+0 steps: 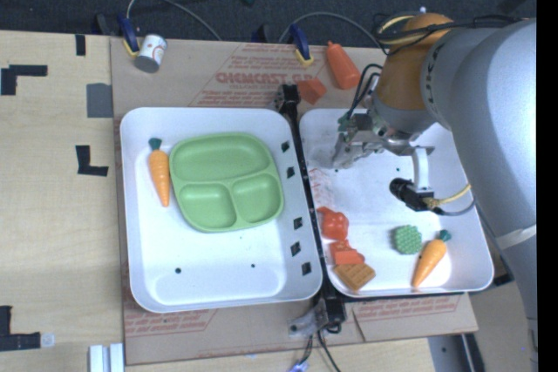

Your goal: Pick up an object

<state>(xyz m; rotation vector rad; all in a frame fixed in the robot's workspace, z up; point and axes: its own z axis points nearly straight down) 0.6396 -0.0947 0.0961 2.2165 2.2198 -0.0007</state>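
My gripper hangs over the upper left part of the right bin, above bare white floor, with nothing seen in it. Lower in that bin lie a red toy, a small orange-red piece, a tan waffle-like piece, a green round toy and an orange carrot. All of them lie well below the gripper in this view, apart from it. The left bin holds a green divided plate and a second carrot along its left wall.
The grey arm with its orange band covers the right bin's upper right. Behind the bins on the cardboard lie an orange toy, a small orange piece and a small can. A black divider runs between the bins.
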